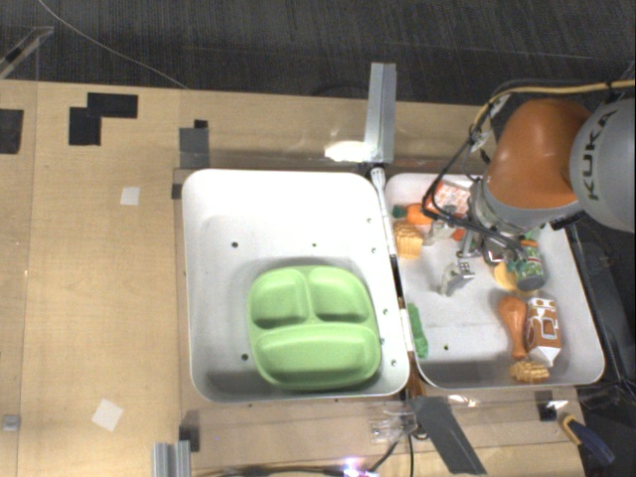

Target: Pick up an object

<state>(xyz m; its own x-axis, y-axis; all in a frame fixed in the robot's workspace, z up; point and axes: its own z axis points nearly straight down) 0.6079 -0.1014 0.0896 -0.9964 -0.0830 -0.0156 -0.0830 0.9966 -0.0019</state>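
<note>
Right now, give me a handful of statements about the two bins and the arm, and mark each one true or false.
1. The green tray lies in the left bin. True.
2. The gripper hangs over the left bin. False: it is over the right bin.
3. The green tray has three compartments. True.
4. The small food items are piled on the green tray. False: they lie in the right bin.
5. The arm has an orange band. True.

Arm [586,157] cut by right edge.
</note>
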